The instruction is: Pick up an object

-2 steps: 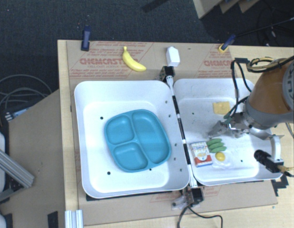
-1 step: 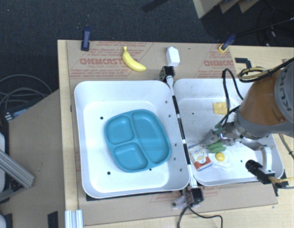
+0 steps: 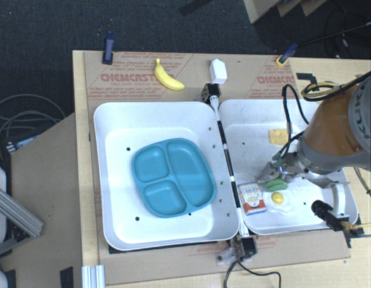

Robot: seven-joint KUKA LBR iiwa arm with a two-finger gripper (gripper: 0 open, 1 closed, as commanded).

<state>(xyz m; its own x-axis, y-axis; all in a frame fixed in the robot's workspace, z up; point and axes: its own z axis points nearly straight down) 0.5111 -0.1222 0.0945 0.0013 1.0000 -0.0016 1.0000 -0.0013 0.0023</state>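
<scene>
My gripper [image 3: 274,171] is down inside the right bin [image 3: 245,114], low over its near half; from this overhead slant I cannot tell how it is set, nor whether it has anything in it.

Candidate objects in that bin: a green piece [image 3: 274,185] just under and near-side of my gripper, a small yellow round thing [image 3: 278,198] just beside the green piece, a red and white carton [image 3: 253,198] to the left against the divider between the bins, and a flat tan square [image 3: 278,136] at the far side, well apart from the rest. The left bin [image 3: 113,161] carries a blue divided plate [image 3: 172,176]. A banana [image 3: 167,77] lies on the bench beyond the bins.

Assessment: the green piece looks to be the target in hand. It sits crowded by the yellow thing and near the carton, so a clean grasp calls for centring squarely over the green piece alone, descending straight, and closing without nudging its neighbours. Lift should be vertical and slow, and possession confirmed before moving off
</scene>
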